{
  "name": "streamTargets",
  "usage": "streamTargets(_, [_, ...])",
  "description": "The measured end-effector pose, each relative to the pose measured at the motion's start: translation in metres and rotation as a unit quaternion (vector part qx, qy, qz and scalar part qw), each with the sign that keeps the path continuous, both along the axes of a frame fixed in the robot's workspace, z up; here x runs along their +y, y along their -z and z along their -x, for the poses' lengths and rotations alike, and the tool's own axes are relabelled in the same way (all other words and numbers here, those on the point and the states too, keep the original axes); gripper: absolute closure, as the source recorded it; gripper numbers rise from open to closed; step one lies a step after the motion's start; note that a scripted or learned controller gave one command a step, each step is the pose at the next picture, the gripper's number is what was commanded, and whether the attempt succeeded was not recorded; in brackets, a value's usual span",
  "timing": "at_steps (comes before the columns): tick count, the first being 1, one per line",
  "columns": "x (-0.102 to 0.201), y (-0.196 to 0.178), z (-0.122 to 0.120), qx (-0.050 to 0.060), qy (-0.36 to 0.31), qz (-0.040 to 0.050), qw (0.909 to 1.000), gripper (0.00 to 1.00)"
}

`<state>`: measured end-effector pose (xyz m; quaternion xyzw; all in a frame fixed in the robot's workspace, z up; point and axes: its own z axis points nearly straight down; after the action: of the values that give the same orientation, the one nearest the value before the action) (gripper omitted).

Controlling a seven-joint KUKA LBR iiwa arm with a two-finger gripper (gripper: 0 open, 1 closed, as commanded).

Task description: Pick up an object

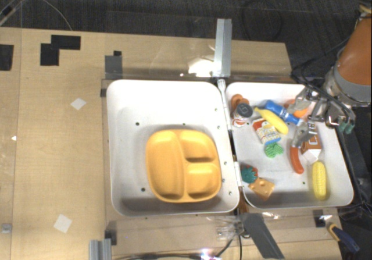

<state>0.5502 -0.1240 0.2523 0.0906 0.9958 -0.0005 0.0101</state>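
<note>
The right bin [339, 160] holds several toy foods: a yellow banana [273, 120] lying over a blue bottle [280, 109], a red-and-white carton [267, 132], a small green piece [272, 149], a red sausage [297, 161] and a yellow corn cob [318, 179]. My gripper [306, 134] hangs low over the right half of this bin, just above the upper end of the sausage and right of the carton. A small orange-and-white item [313, 143] lies close under it. Nothing can be seen held in it.
The left bin [125, 136] holds a yellow divided plate [183, 164]. Near the right bin's left wall are an orange-and-dark round item [240, 107], a teal piece [249, 174] and a tan block [263, 187]. A metal post [223, 49] stands behind the bins.
</note>
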Motion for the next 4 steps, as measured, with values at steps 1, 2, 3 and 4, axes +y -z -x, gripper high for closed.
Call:
streamTargets(1, [0.014,0.113,0.033,0.009,0.2,-0.0038,0.9797,0.0])
streamTargets(2, [-0.007,0.154,0.0,-0.008,0.213,-0.0043,0.9771,0.0])
streamTargets(3, [-0.011,0.164,-0.077,0.004,0.321,-0.0046,0.9469,0.0])
streamTargets(4, [-0.002,0.163,-0.054,0.006,0.38,-0.0058,0.9248,0.0])
